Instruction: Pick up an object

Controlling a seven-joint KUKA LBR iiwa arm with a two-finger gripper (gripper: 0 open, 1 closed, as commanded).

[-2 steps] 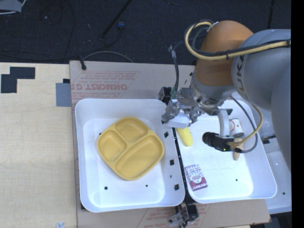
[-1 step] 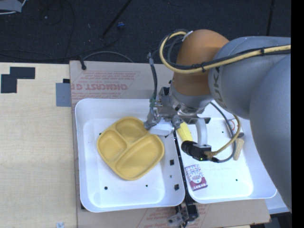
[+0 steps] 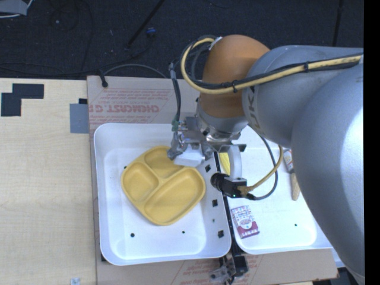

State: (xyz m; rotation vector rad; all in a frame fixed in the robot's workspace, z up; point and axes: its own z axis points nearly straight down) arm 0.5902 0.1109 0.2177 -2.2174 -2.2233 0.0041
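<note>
- One yellow divided tray (image 3: pixel 162 186) lies in the left bin (image 3: pixel 113 230).
- The gripper (image 3: pixel 189 153) is positioned at its upper rim; its state cannot be told.
- The rim should be pinched squarely before lifting.

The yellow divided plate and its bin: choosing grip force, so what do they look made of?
The yellow divided plate looks like moulded plastic, matte and evenly coloured, with soft rounded ridges. The left bin seems glossy white plastic or enamelled metal; its smooth rim shows faint sheen.
</note>
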